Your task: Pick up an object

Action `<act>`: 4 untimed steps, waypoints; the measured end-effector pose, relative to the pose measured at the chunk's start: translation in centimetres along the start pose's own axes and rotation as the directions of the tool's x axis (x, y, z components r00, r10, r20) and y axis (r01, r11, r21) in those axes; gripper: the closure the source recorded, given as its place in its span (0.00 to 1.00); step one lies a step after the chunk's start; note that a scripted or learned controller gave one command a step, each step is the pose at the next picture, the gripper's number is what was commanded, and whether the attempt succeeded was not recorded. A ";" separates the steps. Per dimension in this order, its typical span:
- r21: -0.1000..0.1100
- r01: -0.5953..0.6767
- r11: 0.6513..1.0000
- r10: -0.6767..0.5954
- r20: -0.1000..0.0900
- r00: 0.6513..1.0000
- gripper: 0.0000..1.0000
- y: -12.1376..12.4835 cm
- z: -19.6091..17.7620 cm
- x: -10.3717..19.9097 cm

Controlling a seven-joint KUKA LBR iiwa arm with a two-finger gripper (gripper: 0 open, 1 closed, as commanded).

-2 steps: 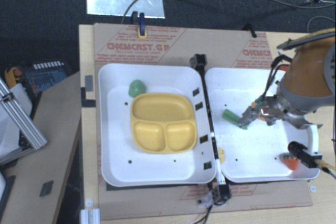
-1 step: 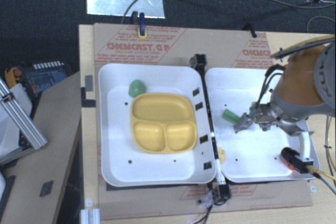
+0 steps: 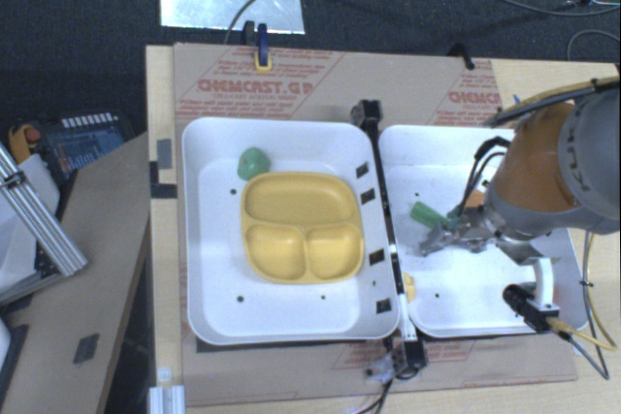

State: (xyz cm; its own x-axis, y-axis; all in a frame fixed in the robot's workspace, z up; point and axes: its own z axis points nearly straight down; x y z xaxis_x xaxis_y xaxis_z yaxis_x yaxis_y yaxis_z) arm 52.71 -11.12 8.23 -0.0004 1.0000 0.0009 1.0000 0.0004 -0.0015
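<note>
Low, arm (image 3: 553,170) bent over right bin (image 3: 437,305), claw (image 3: 441,233) beside green object (image 3: 424,213); grip state unclear.

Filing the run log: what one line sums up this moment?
gripper: right white bin, beside small green block | yellow divided tray: left bin

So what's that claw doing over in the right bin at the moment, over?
Claw low in right bin, beside green object. Grasp unconfirmed. Yellow tray and green lump in left bin, nothing blocking.
</note>
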 end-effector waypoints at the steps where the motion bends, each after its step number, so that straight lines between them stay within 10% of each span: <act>1: -0.005 0.000 1.000 0.000 0.002 1.000 1.00 0.1 -1.3 0.0; 4: -0.005 0.004 1.000 -0.004 0.002 1.000 1.00 0.6 -14.5 -0.6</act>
State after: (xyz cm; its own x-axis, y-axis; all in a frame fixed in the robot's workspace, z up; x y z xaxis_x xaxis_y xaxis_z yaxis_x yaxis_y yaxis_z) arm 53.34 -11.76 22.76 -0.0043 1.0000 -0.0008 1.0000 0.0043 0.0032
